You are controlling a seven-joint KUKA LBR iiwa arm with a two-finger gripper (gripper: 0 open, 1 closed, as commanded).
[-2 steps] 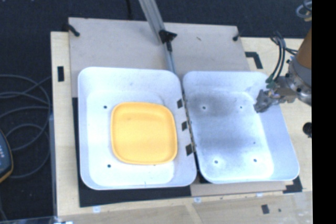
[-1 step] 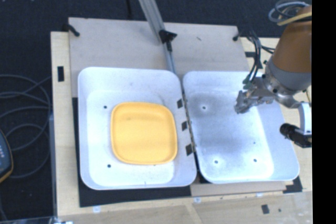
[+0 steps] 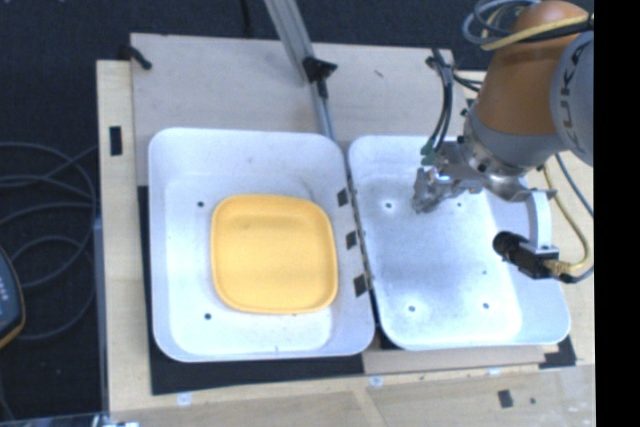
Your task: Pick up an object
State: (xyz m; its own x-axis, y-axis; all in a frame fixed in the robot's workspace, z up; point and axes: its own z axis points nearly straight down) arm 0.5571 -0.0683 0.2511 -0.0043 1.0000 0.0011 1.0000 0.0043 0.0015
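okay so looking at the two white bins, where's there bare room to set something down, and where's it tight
Free: the right bin's floor in front of the gripper, down to its near rim. A narrow strip of left bin floor rings the yellow plate. Crowded: the left bin's middle, under the plate, and the right bin's far corner, under the arm.

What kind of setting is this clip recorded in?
Most likely a robotics lab grasping bench: two shallow white bins side by side on a board, a grey and orange arm with its gripper over the right bin, a yellow plate in the left, loose cables nearby.
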